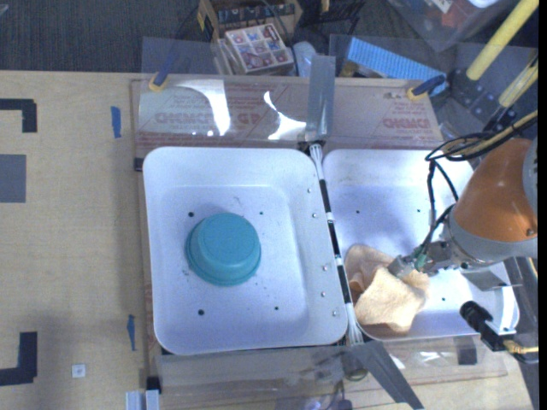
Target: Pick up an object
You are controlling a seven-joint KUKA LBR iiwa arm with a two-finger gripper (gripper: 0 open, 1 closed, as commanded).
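End effector [408, 267] sits low in the right bin [376, 186], its tip touching the upper right edge of a crumpled tan cloth [385, 295]; its state cannot be told. Cloth lies at that bin's near left corner, against the divider. Teal bowl [224, 248] rests upside down in the left bin [171, 186].

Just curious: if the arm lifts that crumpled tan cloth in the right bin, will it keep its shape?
Probably not: the crumpled tan cloth lies in soft folds, so it would likely droop. It looks light, and unlikely to roll or break.
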